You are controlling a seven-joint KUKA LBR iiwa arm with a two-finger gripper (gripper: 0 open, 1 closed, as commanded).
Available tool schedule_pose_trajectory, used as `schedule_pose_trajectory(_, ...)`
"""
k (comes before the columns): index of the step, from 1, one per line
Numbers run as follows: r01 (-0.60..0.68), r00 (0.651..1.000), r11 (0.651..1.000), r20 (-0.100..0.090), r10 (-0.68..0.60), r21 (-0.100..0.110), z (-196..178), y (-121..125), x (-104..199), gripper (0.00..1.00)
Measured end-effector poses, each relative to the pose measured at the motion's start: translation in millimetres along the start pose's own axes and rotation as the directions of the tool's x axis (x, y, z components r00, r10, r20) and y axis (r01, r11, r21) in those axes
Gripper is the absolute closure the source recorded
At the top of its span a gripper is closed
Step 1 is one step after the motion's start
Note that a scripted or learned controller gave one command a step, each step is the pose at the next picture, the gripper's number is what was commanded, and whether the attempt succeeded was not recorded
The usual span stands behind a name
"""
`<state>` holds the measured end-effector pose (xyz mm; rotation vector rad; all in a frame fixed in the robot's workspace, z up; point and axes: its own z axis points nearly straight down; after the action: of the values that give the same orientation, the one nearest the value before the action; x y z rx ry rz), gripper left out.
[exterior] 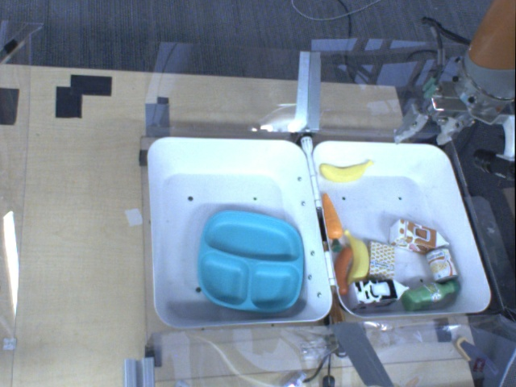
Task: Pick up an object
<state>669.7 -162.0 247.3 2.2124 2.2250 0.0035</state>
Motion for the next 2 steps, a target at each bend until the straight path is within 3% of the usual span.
schedule_pose_trajectory(1,0.079,0.997,0.997,-0.001,-0.079,0.001,109.8,0.0,70.8,0.00)
schedule_pose_trajectory(2,0.264,0.965,0.964,0.008,-0.264,-0.016,134.0,5.0,71.5,0.00)
